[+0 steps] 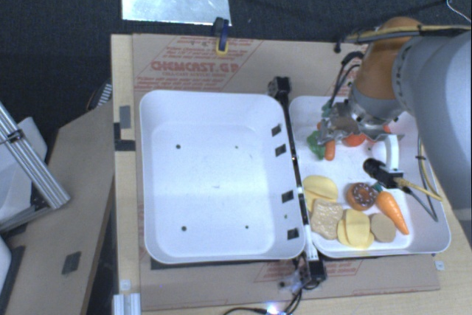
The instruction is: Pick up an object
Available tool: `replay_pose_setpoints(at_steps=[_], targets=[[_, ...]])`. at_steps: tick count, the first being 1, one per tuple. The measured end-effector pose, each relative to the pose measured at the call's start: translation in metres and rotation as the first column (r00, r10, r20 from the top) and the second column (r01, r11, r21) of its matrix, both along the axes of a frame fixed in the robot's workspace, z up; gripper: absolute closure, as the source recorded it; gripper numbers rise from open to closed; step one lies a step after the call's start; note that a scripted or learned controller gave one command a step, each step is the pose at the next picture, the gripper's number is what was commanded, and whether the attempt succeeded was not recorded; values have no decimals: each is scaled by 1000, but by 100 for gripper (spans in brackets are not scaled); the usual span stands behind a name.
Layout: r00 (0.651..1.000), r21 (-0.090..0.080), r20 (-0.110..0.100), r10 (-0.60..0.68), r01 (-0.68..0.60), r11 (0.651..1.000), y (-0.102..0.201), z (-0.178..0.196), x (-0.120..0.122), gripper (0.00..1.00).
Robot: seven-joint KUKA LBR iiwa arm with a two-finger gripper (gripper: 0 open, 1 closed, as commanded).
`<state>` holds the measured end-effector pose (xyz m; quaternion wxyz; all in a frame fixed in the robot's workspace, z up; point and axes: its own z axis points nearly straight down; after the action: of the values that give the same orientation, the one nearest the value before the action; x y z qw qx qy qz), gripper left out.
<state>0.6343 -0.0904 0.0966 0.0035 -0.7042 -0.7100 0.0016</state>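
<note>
Toy food fills the near end of the right bin [441,236]: yellow slices [354,228], a cracker [326,217], a doughnut [362,195] and a big carrot [393,210]. Farther back in that bin, the gripper [341,130] hangs low over a small carrot [330,150] and a green piece [316,146]. I cannot tell from here how its jaws stand or whether they touch anything.

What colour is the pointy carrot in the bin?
The carrot is orange, seen best in the camera view, lying in the right bin.
</note>
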Motion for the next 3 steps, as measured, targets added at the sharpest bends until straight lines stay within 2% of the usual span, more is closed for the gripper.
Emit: replay_pose_setpoints(at_steps=[2, 3], targets=[[1000, -3, 6, 10, -10, 1000, 0, 22, 2, 100], [1000, -3, 28, 1, -1, 1000, 51, 261, 10, 100]])
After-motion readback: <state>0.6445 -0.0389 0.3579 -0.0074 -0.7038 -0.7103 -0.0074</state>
